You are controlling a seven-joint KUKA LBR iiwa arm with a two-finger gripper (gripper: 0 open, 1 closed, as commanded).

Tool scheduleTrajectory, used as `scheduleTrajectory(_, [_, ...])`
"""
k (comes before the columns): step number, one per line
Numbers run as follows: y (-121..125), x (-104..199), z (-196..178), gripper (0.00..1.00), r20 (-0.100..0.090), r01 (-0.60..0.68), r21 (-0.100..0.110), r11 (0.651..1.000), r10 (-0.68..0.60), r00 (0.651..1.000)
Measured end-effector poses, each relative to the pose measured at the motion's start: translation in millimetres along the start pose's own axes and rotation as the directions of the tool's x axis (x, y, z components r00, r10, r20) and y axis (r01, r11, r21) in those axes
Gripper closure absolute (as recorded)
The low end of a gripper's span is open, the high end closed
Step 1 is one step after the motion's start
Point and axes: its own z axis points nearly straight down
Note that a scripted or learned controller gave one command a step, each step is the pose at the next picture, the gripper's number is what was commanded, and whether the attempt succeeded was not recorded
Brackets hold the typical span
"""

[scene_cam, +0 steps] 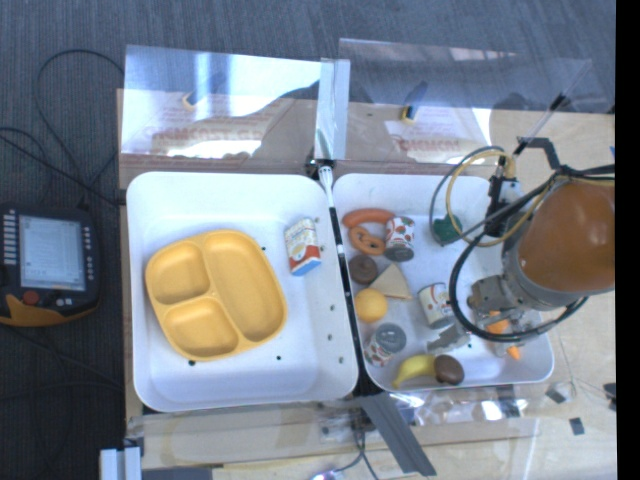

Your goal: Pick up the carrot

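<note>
The arm's orange band [565, 238] hangs over the right side of the right bin [535, 373], and the grey gripper [495, 318] under it sits low, close to that bin's right edge and toward its near right corner. The wrist and looping black and yellow cables [455, 193] cover it from above, so whether it is spread or pressed together cannot be told, and nothing can be seen caught in it. The carrot [513, 350] shows as short orange bits poking out from beneath the gripper, by the bin's near right corner; most of it is hidden. The rest of the right bin is crowded. A red-orange sausage [368, 216] lies near the far left corner, with a pretzel-like ring [366, 238] just beside it and a small can [399, 236] next to that. A green item [445, 231] lies further right. Along the left edge come a brown disc [363, 268], a pale cheese wedge [395, 283] and a round yellow fruit [371, 305]. A white mug [434, 303] lies mid-bin, just left of the gripper. At the near edge are a tipped can [385, 340], a banana [413, 370] and a brown rounded item [449, 370] touching the banana's end. In the left bin [150, 388], a yellow divided plate [215, 293] sits toward the left edge, and a small carton [303, 246] stands near the right edge, apart from the plate.
</note>
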Motion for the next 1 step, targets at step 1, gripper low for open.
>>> scheduleTrajectory(1, [-7.6, 3.1, -2.0, 0.0, -0.018, 0.536, 0.024, 0.844, -0.536, 0.844])
